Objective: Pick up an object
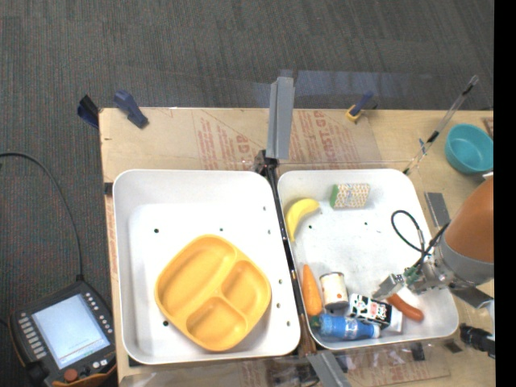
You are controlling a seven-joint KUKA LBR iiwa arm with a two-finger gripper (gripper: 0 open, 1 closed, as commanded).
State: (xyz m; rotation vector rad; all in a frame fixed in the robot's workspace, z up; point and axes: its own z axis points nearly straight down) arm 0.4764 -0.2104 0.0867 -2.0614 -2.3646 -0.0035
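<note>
In right bin (403, 185) | jaws hover over sausage (405, 308) | beside carton (373, 310)

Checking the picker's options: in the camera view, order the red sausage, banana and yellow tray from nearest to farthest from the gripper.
1. Red sausage, right beside the gripper in the right bin's near corner.
2. Banana, at that bin's far left side.
3. Yellow tray, over in the left bin.

We see a dark grey ribbed carpet (201, 39) around a cardboard-covered bench (201, 139), a black cable (60, 192) trailing across the floor at left, under even, soft lighting.
</note>
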